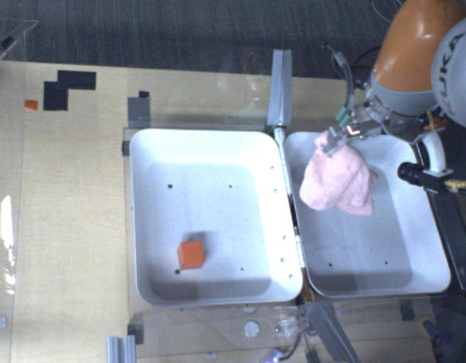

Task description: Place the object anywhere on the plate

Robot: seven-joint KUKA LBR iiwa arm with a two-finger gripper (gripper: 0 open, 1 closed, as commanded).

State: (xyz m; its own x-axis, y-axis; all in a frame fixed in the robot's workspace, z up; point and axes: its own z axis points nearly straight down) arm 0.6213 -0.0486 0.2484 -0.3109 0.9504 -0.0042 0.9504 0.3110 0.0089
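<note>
Under gripper [340, 138], pink cloth [337, 184] hanging

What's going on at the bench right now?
The KUKA arm has reached in over the right bin, and a pink cloth hangs bunched from its tool, pinched at the top. An orange block sits on the floor of the left bin, toward its near left corner. I can't make out a plate.
</note>
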